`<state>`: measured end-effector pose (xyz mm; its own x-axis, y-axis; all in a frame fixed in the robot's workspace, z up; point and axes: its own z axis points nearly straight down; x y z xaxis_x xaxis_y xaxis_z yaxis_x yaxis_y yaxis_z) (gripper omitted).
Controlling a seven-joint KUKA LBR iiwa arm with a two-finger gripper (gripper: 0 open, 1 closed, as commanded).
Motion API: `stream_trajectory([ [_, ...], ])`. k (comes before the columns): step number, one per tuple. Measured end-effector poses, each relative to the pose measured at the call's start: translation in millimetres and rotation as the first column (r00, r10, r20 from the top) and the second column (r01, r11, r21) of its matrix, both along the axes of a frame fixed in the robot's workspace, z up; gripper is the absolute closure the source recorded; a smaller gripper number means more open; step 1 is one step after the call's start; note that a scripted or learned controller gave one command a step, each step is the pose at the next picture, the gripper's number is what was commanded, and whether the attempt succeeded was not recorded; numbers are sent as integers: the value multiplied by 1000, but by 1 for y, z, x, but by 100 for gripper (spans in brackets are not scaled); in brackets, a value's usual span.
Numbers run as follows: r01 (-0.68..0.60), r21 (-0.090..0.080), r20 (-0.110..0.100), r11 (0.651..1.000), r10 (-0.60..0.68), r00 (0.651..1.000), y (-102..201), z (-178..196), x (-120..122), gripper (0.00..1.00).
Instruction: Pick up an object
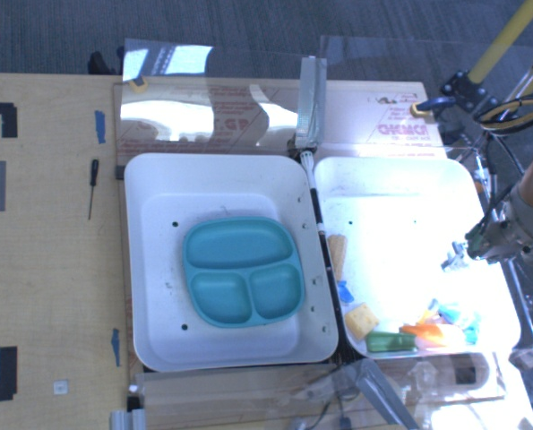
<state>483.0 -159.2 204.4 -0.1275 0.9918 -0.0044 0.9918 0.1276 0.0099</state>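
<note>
Right now the gripper point(463, 253) is hanging over the right edge of the right bin point(400, 173), about halfway between its far and near walls, and nothing is visible between its tips. Whether it is spread or pressed together I cannot tell, because the glare on this bin is washing out that part. The things to pick are lying in the near part of the same bin, so they are sitting to the near-left of the gripper: an orange piece point(425, 332) and a green piece point(391, 340) are lying side by side, touching or almost touching, with their long axes running left to right along the near wall. A yellow block point(362, 319) is resting just left of them, and some small blue pieces point(457, 316) are lying just right, nearest to the gripper. A tan strip point(337, 254) is lying along the left wall, well apart. The left bin point(150, 240) is holding a teal divided plate point(244, 271), which is farther away. I judge the coming move is asking for a short travel toward the near side and slightly left, then a descent, with the closing direction across the long pieces, from far to near.
</note>
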Motion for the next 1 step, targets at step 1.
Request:
stream_trajectory([
  [1, -104, 6, -12, 995, 104, 994, 84, -21, -3, 100],
])
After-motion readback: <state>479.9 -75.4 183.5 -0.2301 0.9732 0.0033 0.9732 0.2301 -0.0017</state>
